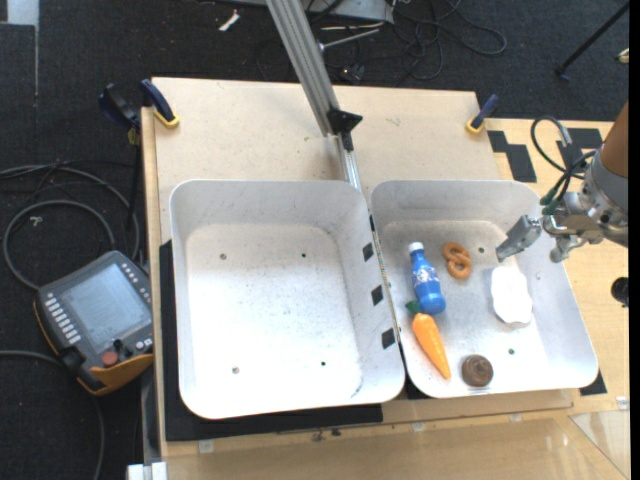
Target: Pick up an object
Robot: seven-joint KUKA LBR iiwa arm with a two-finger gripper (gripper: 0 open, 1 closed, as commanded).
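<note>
1. The bench point(250, 128) is a pale board with a blue-and-yellow clamp point(158, 103) at its far left corner and another clamp point(481, 114) at the far right.
2. The left bin point(190, 218) lies well to the left of the gripper; the right bin point(400, 208) lies under and just left of it.
3. The arm point(612, 173) reaches in from the right edge of the view. Its gripper point(545, 236) hangs over the right bin's far right part. One grey finger point(518, 236) points down-left, a second sits to its right with a clear gap between them, and nothing lies in that gap.
4. A teach pendant point(95, 318) with a grey screen lies on the floor far to the left.
5. The blue bottle point(426, 280) lies left of the gripper and nearer the camera, long axis running near-to-far, white cap at the far end. Its label is too small to read.
6. The orange carrot point(432, 344) lies below the bottle, tip pointing toward the near right.
7. The white lump point(510, 295) lies just below the gripper.
8. The pretzel point(458, 260) lies just left of the finger.
9. The brown disc point(477, 370) lies nearest the camera, well below the gripper.
</note>
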